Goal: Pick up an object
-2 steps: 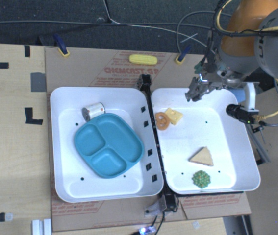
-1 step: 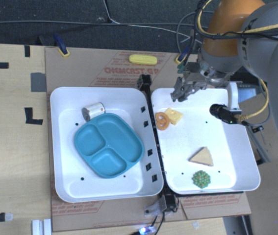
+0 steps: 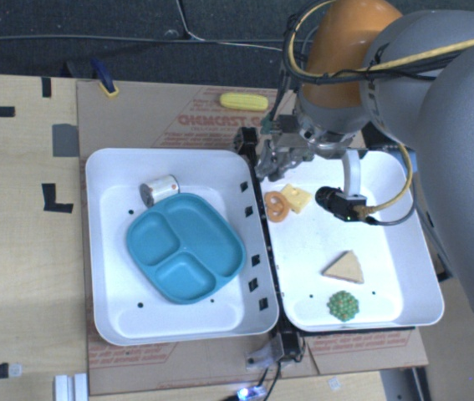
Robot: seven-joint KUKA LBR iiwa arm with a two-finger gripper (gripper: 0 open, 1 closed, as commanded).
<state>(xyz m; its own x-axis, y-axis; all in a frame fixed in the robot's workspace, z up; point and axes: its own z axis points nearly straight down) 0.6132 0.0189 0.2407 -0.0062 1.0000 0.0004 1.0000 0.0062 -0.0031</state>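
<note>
Arm (image 3: 404, 65), grey with orange band, reaching in from the right over the far end of the right bin (image 3: 416, 307). Left bin (image 3: 103, 307) alongside, touching the right one down the middle. Blue tray (image 3: 185, 247), three compartments, lying flat in the left bin. Gripper (image 3: 274, 161) hanging above the far left corner of the right bin, near the dividing wall; cannot tell from here whether open or shut, with nothing visibly between. Wedge (image 3: 344, 267), tan and triangular, lying in the right bin's near half. Green ball (image 3: 343, 306) just nearer than the wedge, apart from it. Yellow piece (image 3: 294, 197) below the gripper, touching an orange pretzel (image 3: 275, 208). Silver can (image 3: 160, 190) on its side at the tray's far edge. Banana (image 3: 243, 101) on the cardboard beyond both bins.
</note>
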